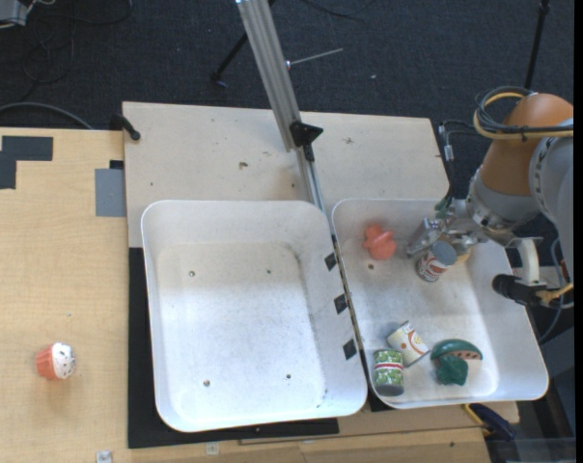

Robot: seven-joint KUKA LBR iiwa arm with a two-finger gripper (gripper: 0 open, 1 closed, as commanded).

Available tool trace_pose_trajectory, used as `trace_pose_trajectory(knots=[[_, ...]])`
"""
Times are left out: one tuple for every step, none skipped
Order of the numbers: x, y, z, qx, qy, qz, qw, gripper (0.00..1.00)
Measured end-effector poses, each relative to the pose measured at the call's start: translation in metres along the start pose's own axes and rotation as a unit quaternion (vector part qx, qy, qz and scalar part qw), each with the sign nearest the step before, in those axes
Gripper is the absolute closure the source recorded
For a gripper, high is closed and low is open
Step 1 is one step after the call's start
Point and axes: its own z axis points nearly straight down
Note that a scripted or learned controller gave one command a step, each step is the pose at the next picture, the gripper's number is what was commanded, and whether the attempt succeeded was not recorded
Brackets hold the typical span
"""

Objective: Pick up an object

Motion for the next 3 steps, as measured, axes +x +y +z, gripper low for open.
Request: trace_pose_trajectory(knots=[[0.001, 0.001, -0.011, -0.001, 0.0, -0.002, 1.0, 1.0], [-0.003, 0.008, -0.074, 0.001, 0.002, 0.001, 1.0, 1.0], [-0.003, 0.013, -0.138, 0.0, 0.002, 0.002, 1.0, 1.0]])
